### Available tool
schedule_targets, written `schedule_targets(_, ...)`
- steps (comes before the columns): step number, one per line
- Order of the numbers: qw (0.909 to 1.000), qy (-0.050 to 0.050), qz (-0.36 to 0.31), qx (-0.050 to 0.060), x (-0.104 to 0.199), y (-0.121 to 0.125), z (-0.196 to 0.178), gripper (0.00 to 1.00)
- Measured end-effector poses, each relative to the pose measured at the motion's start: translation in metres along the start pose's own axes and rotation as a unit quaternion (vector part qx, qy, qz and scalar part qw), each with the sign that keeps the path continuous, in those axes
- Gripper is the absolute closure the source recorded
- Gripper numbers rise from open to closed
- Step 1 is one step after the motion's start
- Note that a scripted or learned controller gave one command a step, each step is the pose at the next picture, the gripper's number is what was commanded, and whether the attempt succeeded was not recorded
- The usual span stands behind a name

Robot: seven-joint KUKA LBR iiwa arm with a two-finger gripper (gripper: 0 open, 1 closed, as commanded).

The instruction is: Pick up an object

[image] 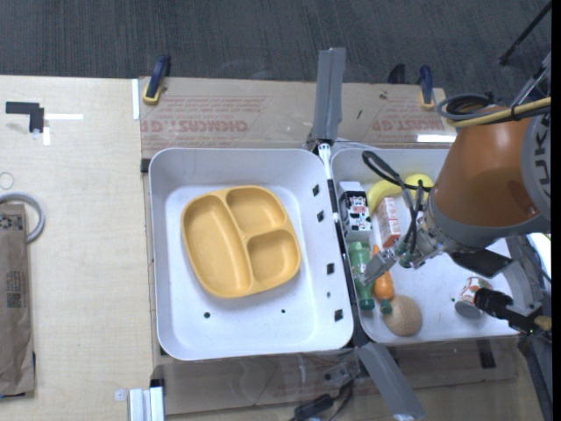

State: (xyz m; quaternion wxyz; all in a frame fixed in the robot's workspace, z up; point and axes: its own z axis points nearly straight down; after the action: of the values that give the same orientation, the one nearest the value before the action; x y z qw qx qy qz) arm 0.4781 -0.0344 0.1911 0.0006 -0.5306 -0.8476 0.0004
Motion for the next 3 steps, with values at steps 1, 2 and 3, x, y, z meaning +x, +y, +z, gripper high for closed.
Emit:
schedule_targets(1,0.9914,0.0,0.131,0.0,-0.069,0.043,-0.007,0.0)
schedule_targets(2,0.9937,0.0,0.112,0.001,-0.008,0.009,0.0,0.0)
schedule_targets(3,0.9935,0.0,0.114,0.001,-0.01,0.009,-0.008,1.0)
